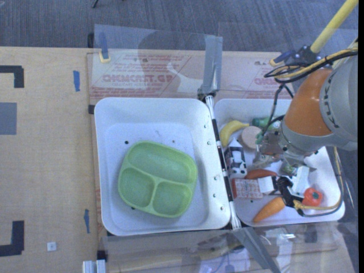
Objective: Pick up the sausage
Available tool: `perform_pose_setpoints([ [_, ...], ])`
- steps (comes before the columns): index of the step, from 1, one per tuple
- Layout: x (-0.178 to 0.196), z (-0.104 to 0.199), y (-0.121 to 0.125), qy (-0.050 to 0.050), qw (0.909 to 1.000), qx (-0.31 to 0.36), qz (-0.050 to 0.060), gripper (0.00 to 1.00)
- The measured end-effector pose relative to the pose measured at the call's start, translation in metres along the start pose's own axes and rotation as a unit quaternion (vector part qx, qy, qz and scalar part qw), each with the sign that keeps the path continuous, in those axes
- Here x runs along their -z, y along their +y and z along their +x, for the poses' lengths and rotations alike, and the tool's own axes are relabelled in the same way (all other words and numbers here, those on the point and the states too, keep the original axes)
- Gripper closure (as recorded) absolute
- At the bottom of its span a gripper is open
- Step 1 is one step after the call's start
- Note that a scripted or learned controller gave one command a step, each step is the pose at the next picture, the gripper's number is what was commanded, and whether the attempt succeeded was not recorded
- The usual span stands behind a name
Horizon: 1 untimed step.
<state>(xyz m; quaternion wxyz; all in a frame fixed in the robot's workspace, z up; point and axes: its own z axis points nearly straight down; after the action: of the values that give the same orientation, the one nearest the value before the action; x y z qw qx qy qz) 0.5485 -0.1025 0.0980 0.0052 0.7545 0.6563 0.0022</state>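
Observation:
The sausage (259, 174), a short red-brown link, lies near the middle of the right bin (333, 212), pointing left to right. My gripper (280, 165) hangs low over the sausage's right end, under the grey and orange wrist, which hides the contact. I see nothing lifted off the bin floor.
Around the sausage lie a banana (230, 131), a tan round piece (250, 136), a green item (260, 121), a black and white item (235, 161), a red and white packet (248, 189), a carrot (268, 208) and a red tomato-like piece (312, 196). The left bin (108, 118) holds a green divided plate (157, 178).

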Motion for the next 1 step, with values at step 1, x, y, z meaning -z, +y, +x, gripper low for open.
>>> perform_pose_setpoints([
  [1, 0.0000, -0.0003, 0.0000, 0.000, 1.0000, 0.000, 0.000, 0.00],
])
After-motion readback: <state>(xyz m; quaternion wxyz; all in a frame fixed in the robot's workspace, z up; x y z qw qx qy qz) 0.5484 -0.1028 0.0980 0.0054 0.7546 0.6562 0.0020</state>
